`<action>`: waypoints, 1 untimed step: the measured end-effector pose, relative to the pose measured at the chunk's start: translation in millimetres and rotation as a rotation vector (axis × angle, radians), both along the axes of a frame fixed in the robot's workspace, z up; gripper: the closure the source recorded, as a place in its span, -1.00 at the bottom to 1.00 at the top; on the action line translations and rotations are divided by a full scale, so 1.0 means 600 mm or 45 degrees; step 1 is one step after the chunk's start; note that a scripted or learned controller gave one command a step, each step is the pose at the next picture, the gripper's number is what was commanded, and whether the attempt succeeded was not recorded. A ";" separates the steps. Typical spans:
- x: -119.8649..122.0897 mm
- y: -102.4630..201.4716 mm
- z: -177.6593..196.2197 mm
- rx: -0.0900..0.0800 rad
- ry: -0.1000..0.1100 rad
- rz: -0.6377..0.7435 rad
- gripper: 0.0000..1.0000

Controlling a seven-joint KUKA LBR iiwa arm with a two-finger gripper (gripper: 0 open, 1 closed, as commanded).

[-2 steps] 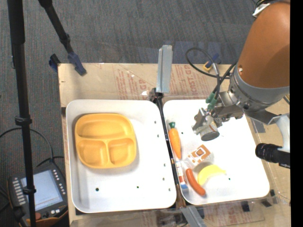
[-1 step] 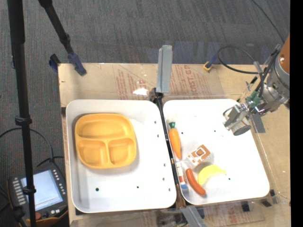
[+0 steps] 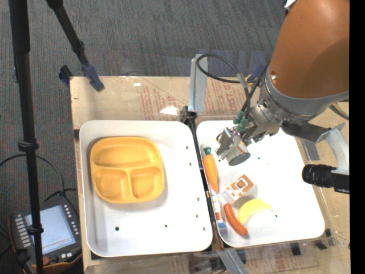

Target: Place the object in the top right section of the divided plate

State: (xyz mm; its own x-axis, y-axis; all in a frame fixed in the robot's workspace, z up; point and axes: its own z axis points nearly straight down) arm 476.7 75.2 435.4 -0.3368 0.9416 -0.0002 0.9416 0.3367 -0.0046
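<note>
My gripper [image 3: 235, 147] hangs over the upper left part of the right bin [image 3: 296, 210], close to the bin's left wall and above the green top of the carrot [image 3: 211, 171]; from this slant I cannot tell whether it is open or shut, and nothing can be made out in its grasp. The carrot lies lengthwise along the right bin's left edge, its tip pointing toward the near edge of the surface. Just beside it, toward the bin's near left corner, rest a small white and orange card-like piece [image 3: 240, 185], a yellow banana-shaped piece [image 3: 254, 210] and a red sausage-shaped piece [image 3: 235, 220], the sausage touching or nearly touching the banana (I cannot tell which). The divided plate [image 3: 128, 169], yellow and with three sections, sits in the upper left part of the left bin [image 3: 142, 236], well apart from all of those things, and I see nothing in its sections. My orange band [image 3: 313, 33] fills the far right corner above the surface, with a cable [image 3: 228, 67] looping down to the wrist. A black tripod leg [image 3: 25, 124] stands off the surface's left edge, beside a pendant with a screen [image 3: 45, 233] on the floor
</note>
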 end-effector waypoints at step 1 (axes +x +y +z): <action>-0.002 -0.110 -0.271 0.003 0.004 0.121 1.00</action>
